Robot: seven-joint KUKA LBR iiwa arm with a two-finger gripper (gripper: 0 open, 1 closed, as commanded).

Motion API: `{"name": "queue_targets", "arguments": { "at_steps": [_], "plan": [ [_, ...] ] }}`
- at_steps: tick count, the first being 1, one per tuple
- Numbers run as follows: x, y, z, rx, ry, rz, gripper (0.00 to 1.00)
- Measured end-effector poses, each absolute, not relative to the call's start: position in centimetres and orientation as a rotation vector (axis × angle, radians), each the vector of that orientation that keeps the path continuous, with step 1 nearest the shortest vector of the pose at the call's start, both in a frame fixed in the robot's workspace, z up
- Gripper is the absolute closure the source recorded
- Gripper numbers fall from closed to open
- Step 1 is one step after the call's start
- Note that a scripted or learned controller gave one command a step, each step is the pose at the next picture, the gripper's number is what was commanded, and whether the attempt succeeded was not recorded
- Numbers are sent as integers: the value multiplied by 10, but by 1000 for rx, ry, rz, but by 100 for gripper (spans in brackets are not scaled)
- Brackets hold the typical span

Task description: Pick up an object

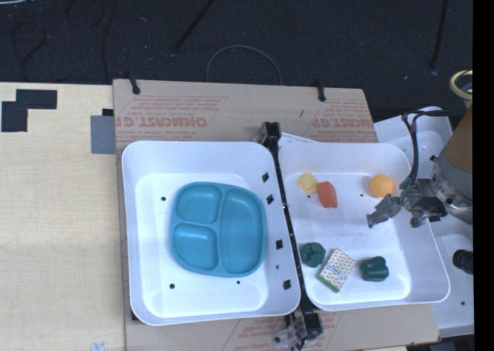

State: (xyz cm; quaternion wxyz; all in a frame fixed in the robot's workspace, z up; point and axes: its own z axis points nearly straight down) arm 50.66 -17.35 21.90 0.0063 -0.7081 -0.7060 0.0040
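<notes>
Gripper (392, 209) is hovering open and empty at the frame's right, approaching; next it needs lowering onto the orange ball (380, 185)

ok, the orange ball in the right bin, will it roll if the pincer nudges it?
Probably. The orange ball looks round and smooth, so a side touch would likely send it rolling. It sits near the bin wall, which may stop it. Its curved surface could slip from a two-finger grasp unless centred.
</notes>
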Motion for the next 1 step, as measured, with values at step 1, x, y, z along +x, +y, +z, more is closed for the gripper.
{"name": "queue_targets", "arguments": {
  "at_steps": [1],
  "plan": [
    [509,-173,225,-2219,-2219,2,0]
  ]
}}
